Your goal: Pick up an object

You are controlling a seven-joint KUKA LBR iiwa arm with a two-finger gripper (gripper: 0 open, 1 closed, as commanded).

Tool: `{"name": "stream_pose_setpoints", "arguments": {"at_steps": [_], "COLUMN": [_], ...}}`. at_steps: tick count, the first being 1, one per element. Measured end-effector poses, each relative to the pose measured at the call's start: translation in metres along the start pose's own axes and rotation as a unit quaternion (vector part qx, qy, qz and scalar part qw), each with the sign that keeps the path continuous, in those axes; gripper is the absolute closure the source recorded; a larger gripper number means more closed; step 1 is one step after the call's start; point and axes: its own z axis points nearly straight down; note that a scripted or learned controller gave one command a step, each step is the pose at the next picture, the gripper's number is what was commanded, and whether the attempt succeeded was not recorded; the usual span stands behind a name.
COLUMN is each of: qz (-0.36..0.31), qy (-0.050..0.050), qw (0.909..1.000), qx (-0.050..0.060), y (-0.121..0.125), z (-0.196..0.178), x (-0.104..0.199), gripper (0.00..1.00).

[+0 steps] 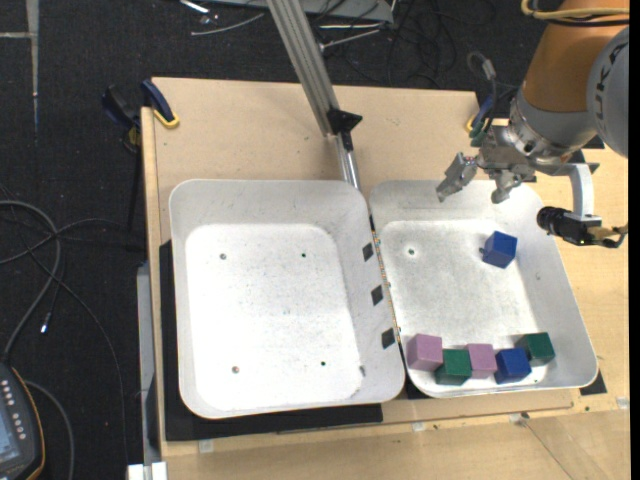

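Note:
My gripper [477, 186] hangs over the far edge of the right bin [455, 278], fingers spread open with nothing between them. A lone blue cube [499, 249] lies in that bin, a little nearer the camera and to the right of the gripper. Along the bin's near edge sits a row of blocks: a purple one [425, 350], a dark green one [454, 365], a pink-purple one [481, 359], a blue one [512, 364] and a green one [539, 347].
The left bin [265, 298] lies beside the right one, with a ridge and black clips between them. A slanted metal pole [305, 53] rises from the bench behind the bins. A black camera part [565, 225] juts over the right bin's right rim.

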Motion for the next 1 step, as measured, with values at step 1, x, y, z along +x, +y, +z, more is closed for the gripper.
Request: {"name": "stream_pose_setpoints", "arguments": {"at_steps": [1], "qz": [0.004], "qy": [-0.002], "qw": [1.0], "qx": [-0.001], "y": [0.0207], "z": [0.0368], "x": [-0.0759], "gripper": [0.0]}}
